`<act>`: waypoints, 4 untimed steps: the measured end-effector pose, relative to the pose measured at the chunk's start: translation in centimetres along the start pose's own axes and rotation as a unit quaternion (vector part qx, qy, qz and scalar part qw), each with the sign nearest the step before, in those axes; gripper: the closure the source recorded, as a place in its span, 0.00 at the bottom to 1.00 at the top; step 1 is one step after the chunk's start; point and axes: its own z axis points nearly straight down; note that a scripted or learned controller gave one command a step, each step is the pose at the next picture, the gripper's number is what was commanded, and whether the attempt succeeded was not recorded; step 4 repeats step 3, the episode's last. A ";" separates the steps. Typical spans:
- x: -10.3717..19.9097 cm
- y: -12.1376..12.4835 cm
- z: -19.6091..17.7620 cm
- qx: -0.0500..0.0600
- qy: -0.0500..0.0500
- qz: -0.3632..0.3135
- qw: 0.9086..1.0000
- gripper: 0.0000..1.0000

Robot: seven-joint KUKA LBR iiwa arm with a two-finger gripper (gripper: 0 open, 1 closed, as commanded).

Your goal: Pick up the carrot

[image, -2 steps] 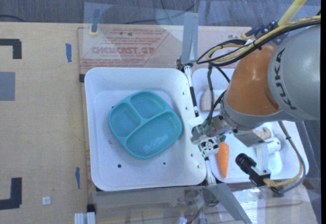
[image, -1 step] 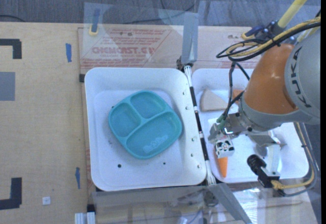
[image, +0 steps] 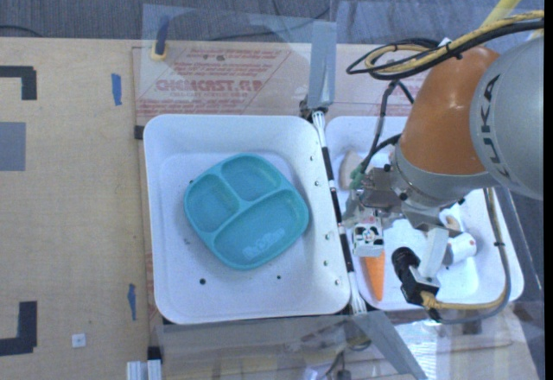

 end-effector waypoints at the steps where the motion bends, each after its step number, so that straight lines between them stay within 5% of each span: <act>1: -3.3 0.4 -1.3 0.000 0.000 0.128 0.992 1.00; 2: 3.7 -0.5 5.0 0.002 0.000 0.095 0.995 1.00; 3: 0.1 -0.1 4.9 0.001 0.000 0.262 0.965 1.00; 4: 0.1 -0.1 4.9 0.001 0.000 0.262 0.965 1.00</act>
